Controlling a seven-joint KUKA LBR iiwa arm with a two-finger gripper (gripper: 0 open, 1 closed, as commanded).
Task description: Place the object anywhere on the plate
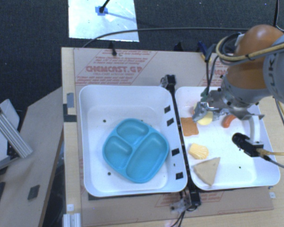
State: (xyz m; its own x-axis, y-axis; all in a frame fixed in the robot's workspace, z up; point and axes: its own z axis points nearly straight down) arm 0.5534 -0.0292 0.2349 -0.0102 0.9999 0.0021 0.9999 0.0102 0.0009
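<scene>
Two white bins sat side by side on the bench: the left bin held one blue three-compartment plate, and the right bin held five food pieces. I counted one orange cracker, one yellow ridged piece, one tan wedge, one yellow piece and one orange-red piece. My gripper hung low over that yellow piece at the bin's near-left part, and I couldn't tell whether it was parted or closed; nothing lay on the plate.
</scene>
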